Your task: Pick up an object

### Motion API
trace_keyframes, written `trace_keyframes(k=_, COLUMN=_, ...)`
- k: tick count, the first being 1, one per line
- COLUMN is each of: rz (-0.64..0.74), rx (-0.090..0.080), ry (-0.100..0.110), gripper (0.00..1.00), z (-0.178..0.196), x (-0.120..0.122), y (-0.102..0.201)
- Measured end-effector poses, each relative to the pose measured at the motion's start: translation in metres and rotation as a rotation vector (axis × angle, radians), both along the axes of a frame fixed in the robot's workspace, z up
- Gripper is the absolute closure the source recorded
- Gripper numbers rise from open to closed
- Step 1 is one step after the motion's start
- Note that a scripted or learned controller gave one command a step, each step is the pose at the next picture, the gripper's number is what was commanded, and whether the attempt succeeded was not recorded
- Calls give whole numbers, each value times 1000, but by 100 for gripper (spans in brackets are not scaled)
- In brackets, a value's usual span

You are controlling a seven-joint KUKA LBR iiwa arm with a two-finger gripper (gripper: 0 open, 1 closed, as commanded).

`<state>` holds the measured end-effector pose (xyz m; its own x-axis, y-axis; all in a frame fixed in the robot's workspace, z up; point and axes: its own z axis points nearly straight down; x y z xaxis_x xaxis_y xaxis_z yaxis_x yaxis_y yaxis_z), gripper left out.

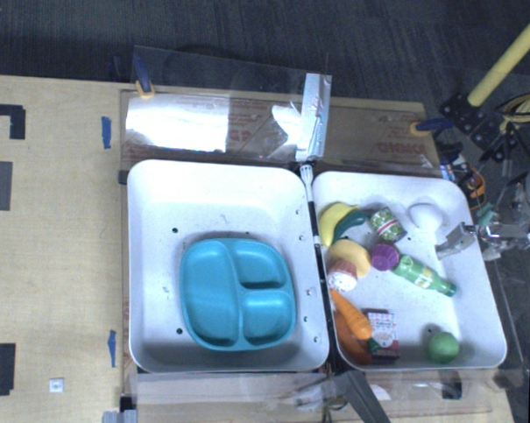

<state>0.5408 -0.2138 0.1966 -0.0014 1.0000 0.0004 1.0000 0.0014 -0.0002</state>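
from my remote station: the right bin (493, 299) holds the candidate objects, with a banana (333, 220), carrot (352, 317), green bottle (423, 274) and lime (443, 346) crowded toward its left wall and front. the left bin (148, 271) carries a blue divided tray (239, 293). the gripper (457, 241) sits at the right bin's far right; i cannot tell its state.

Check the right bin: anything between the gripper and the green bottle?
Nothing visible. The gripper sits at the right bin's right side, just up and right of the green bottle, with bare white floor between them. The purple cap and white ball lie off that line.
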Motion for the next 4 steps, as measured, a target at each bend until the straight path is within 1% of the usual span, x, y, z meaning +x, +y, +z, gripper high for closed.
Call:
trace_keyframes(k=1, rz=267, rx=2, ry=2, gripper=0, z=-81, x=3, y=26)
trace_keyframes(k=2, rz=373, rx=0, ry=-1, gripper=0, z=-101, x=-61, y=61)
trace_keyframes(k=3, rz=331, rx=-2, ry=-5, gripper=0, z=-109, x=-33, y=56)
trace_keyframes(k=4, rz=-28, rx=0, ry=-4, gripper=0, z=-110, x=-58, y=40)
